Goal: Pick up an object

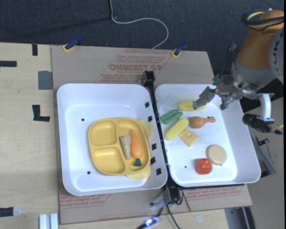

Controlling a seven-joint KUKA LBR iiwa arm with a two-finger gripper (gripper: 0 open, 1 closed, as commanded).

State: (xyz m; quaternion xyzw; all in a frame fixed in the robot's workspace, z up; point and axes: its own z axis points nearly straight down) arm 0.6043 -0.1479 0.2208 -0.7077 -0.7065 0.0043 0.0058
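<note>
From the overhead camera, you have the gripper (214, 97) hanging over the upper part of the right bin (243, 142), with the arm coming in from the right. Its jaws look spread, one dark finger angled down to the left toward the bin floor and the other nearer the wrist, and nothing sits between them.

The nearest thing for you to take is the small yellow banana (189, 106). It lies just below and left of the lower finger, almost touching its tip, with its long axis running roughly left to right across the bin. The drumstick (200, 122) lies just below that, also close, its bone end pointing right.

Farther down and left are the green pepper (171, 116), the corn cob (177, 128) lying on a slant, and the cheese wedge (189, 137). The bun (216, 154) and tomato (204, 166) sit well apart, toward the near edge.

The yellow tray (105, 142) with the carrot (137, 144) lies in the left bin (71, 128), well apart from the jaws.

I'd judge the banana your likeliest pick: a short drop left, jaws closing across its narrow width.
</note>
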